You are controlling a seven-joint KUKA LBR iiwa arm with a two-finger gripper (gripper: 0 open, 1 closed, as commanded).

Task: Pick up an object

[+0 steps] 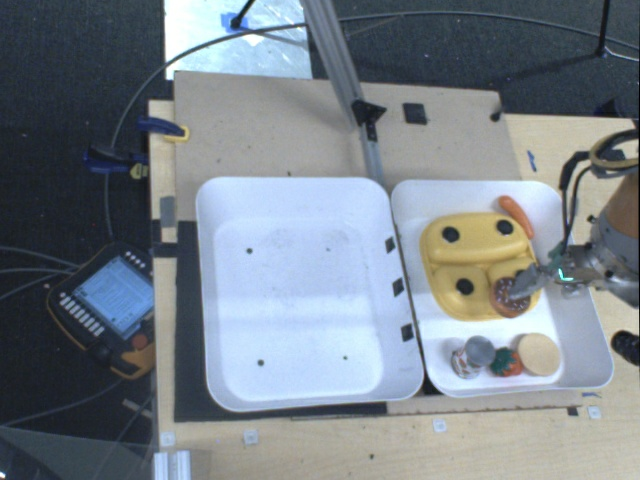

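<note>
Several small things lie along the near wall of the right bin (590, 363): a grey-and-silver piece (470, 356), a red strawberry-like toy (506, 362) and a pale round disc (539, 354), the three crowded close together. Just beyond them the hand (522, 286) hovers over a dark reddish round object (511, 297) that rests against the near right edge of a big yellow block with dark spots (473, 260). Whether the hand is spread or closed cannot be told from here, and nothing can be seen gripped. That reddish piece looks like the likeliest target; a good pick probably means coming straight down so it is bracketed cleanly, with one side not riding up onto the yellow block, which hugs it and may spoil the closure. Farther back an orange carrot-like toy (515, 213) lies at the block's far right corner, near the bin wall, out of the way. To the left sits the other bin (215, 268), and behind both, on the table (260, 128), a grey pole (335, 43) slants away.
</note>
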